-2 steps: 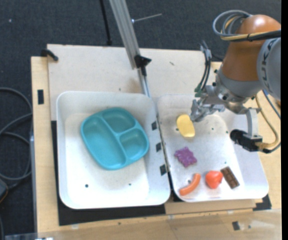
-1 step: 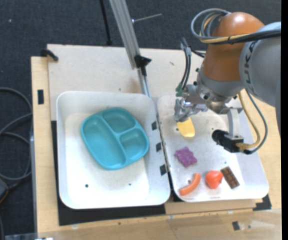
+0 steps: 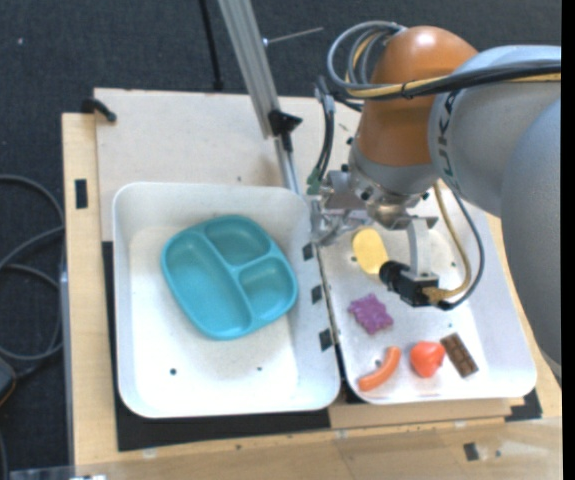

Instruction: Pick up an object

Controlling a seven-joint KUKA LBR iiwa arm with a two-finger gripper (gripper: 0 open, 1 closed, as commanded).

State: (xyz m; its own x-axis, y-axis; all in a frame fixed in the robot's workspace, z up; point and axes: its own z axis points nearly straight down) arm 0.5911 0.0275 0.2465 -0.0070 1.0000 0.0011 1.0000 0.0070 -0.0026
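Observation:
In the right bin [image 3: 502, 363] lie a yellow oval piece [image 3: 370, 250], a purple lumpy piece [image 3: 371, 314], an orange carrot-like piece [image 3: 380, 368], a red-orange round piece [image 3: 426, 358] and a brown block [image 3: 459, 355]. My gripper [image 3: 367, 220] hangs over the bin's far left part, right above the yellow piece. The wrist covers the fingers, and I see nothing held.
The left bin [image 3: 142, 368] holds a teal divided plate [image 3: 229, 275]. A slanted metal pole [image 3: 252, 58] rises behind the bins. Black cables [image 3: 7, 248] lie on the floor at left. A black cable connector [image 3: 407, 283] dangles from the wrist over the right bin.

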